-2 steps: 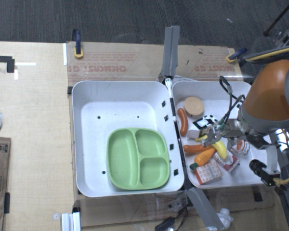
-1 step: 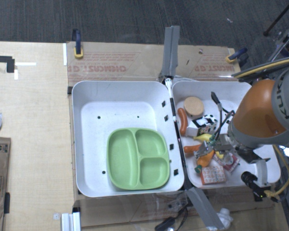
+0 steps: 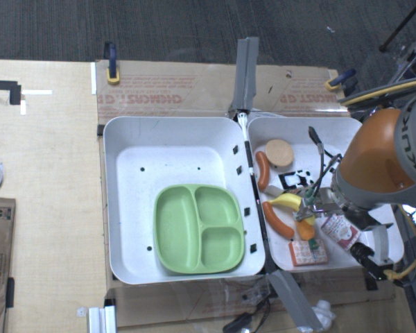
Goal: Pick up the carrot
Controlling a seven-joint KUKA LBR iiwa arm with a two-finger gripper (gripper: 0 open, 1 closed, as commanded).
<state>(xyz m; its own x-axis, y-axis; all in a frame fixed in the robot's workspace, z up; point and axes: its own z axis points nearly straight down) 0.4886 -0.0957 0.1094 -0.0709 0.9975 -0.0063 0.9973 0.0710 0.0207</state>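
Note:
The carrot [image 3: 306, 229] is a short bright-orange piece in the right bin [image 3: 347, 127], near its front middle. My gripper [image 3: 307, 214] hangs directly over the carrot's upper end and hides part of it. I cannot tell whether it touches the carrot. The grey arm with its orange band [image 3: 374, 159] reaches in from the right over the bin.
A yellow banana [image 3: 286, 201] and a red-orange sausage [image 3: 277, 220] lie just left of the carrot. A second sausage [image 3: 262, 170] and a round tan bun [image 3: 279, 153] lie further back. A red packet [image 3: 340, 232] and small box [image 3: 306, 254] sit at the front. The left bin [image 3: 125, 186] holds a green divided plate [image 3: 168, 220].

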